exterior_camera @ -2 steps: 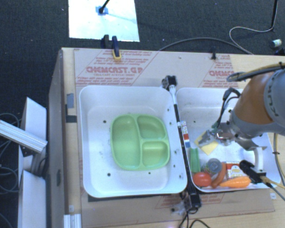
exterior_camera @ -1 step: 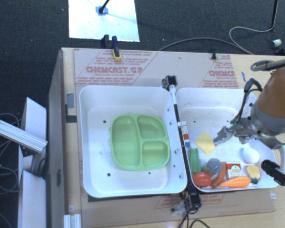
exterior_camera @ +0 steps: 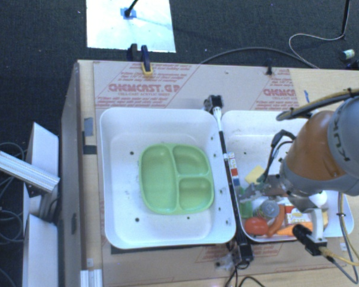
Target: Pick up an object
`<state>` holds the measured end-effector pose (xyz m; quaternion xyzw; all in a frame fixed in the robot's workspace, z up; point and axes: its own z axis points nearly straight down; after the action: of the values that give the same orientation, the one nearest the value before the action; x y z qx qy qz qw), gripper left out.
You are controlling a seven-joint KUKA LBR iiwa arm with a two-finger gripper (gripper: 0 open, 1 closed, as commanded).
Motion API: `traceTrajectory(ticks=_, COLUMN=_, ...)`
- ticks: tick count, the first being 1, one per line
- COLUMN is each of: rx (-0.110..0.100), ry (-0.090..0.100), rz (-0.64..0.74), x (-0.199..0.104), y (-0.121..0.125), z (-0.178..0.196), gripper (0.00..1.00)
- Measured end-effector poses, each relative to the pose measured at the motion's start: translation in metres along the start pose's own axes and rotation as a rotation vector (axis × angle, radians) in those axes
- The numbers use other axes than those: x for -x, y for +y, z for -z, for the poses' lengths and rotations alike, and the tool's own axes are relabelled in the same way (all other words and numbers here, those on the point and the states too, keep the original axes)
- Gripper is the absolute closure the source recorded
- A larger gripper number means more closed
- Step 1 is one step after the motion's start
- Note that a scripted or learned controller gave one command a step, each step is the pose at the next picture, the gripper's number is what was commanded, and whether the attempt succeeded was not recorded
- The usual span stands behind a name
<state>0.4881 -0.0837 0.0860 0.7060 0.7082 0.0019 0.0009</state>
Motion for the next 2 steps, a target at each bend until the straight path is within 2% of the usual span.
traceTrajectory(ticks=1, rx=0.006, ry=-0.003, rz=0.000, x=0.046, y=0.061, z=0.001, gripper=0.00)
traceTrajectory(ticks=2, rx=0.006, ry=-0.002, rz=0.004, x=0.046, y=0.062, z=0.012, gripper=1.00)
